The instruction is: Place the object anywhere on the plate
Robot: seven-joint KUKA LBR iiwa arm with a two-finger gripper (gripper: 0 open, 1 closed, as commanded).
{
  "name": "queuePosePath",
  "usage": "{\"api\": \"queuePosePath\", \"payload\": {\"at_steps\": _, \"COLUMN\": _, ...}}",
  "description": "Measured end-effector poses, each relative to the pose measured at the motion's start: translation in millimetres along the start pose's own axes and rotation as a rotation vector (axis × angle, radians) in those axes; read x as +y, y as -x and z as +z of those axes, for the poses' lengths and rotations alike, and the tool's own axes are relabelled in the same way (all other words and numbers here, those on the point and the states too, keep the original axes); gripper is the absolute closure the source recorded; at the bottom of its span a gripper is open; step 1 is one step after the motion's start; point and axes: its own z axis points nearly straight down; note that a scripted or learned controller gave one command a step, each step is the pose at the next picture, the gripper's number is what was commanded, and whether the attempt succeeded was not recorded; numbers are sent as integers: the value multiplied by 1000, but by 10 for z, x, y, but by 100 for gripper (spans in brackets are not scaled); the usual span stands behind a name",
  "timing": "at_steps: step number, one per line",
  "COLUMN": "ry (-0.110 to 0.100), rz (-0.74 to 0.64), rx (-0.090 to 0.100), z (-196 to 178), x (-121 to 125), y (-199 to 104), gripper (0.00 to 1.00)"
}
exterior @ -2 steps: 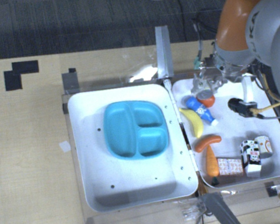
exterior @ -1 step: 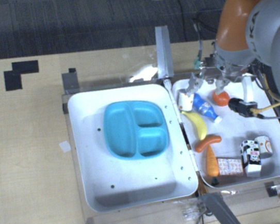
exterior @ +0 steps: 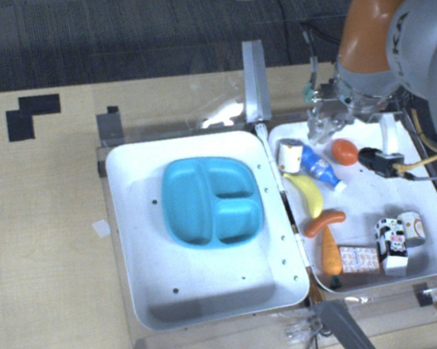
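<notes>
A blue divided plate [exterior: 196,189] lies in the middle of the left bin [exterior: 144,246], with nothing on it. My gripper [exterior: 327,127] hangs over the far end of the right bin [exterior: 436,214]. It is just above a blue bottle [exterior: 320,167] and beside an orange ball [exterior: 344,151]. Nothing is visibly held in it. A small white carton [exterior: 290,155] and a yellow banana [exterior: 309,193] lie to the left of the gripper, near the wall between the bins.
Nearer the front of the right bin lie a sausage [exterior: 324,222], a carrot [exterior: 330,254], a brown box [exterior: 359,258], a cow-patterned carton [exterior: 390,241] and a small can [exterior: 411,228]. A metal post [exterior: 255,83] stands behind the bins.
</notes>
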Motion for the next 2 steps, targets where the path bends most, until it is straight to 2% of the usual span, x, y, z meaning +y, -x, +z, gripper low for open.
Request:
{"api": "queuePosePath", "payload": {"at_steps": 1, "ry": -6, "rz": -10, "rx": 1, "z": 122, "x": 194, "y": -589, "gripper": 100}}
{"api": "queuePosePath", "payload": {"at_steps": 2, "ry": -5, "rz": -108, "rx": 2, "z": -310, "x": 160, "y": -1289, "gripper": 100}}
